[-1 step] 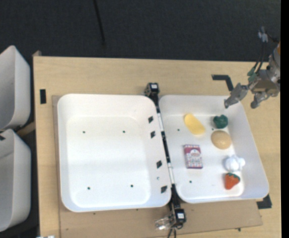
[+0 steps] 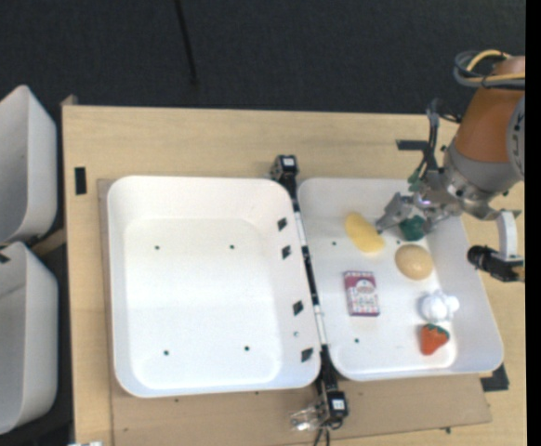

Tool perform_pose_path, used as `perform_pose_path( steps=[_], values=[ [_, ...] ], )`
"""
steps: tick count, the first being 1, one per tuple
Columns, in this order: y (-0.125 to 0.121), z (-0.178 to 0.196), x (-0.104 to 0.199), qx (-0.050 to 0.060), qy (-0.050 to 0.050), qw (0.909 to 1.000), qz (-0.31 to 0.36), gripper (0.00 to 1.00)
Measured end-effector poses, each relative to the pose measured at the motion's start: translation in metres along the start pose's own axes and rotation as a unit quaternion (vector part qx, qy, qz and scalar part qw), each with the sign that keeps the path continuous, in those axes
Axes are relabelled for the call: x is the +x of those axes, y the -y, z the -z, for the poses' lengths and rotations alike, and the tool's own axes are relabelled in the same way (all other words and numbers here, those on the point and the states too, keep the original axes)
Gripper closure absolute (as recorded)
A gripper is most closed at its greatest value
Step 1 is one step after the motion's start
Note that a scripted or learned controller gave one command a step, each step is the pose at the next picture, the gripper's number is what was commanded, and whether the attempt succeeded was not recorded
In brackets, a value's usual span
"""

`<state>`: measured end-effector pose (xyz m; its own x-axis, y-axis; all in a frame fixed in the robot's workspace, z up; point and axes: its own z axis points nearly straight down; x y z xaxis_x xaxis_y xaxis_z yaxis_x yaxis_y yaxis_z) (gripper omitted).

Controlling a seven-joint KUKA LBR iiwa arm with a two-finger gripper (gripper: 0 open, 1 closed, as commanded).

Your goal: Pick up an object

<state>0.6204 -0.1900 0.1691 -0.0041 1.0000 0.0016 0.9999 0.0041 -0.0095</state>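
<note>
A small green object [image 2: 413, 225] was seen in the right bin [image 2: 336, 342], toward its far right side, directly under the gripper [image 2: 406, 214]. Whether the fingers were spread or closed on it could not be told. A yellow lemon [image 2: 364, 232] lay just left, a tan egg [image 2: 415, 262] just nearer. Either could be knocked during closing, spoiling the grasp.

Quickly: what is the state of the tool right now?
Tool: over the right white bin, at a small green object; open or closed cannot be told.
</note>
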Motion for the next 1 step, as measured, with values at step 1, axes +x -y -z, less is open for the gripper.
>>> perform_pose_path(
  steps=[1],
  values=[
    [0.0276, -0.0732, 0.0204, -0.001, 0.0, 1.0, -0.002, 0.0]
  ],
)
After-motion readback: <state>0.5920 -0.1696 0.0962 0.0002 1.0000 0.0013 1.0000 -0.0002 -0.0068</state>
